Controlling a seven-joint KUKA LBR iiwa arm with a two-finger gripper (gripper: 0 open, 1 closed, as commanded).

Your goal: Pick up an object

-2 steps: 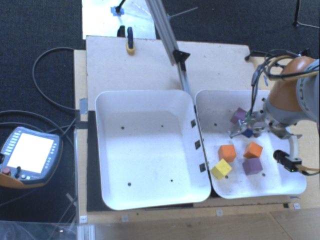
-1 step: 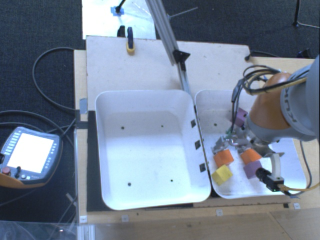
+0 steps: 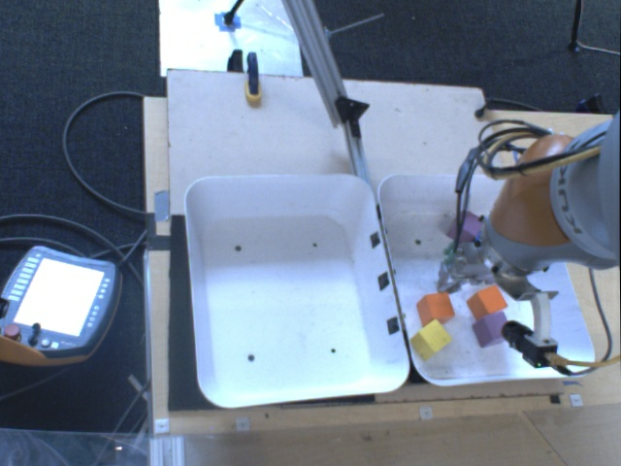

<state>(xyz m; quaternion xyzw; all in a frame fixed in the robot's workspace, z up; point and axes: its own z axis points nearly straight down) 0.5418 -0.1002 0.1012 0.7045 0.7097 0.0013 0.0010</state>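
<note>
Wooden surface (image 3: 291,124) carrying two shallow white bins: left bin (image 3: 209,289), right bin (image 3: 408,197), touching along their inner walls. Handheld control pendant (image 3: 56,304) with lit screen lies on dark carpet (image 3: 78,37) at left, cable (image 3: 82,178) looping behind it. Slanted metal pole (image 3: 320,51) crosses the rear.

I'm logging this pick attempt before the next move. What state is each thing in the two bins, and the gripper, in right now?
left bin: upright on the bench.
right bin: holds the blocks.
orange block: lying loose.
second orange block: lying loose, beside the gripper.
yellow block: lying loose, tilted.
purple block: lying loose.
pink-purple block: partly hidden by the arm.
gripper: low in the right bin.
</note>
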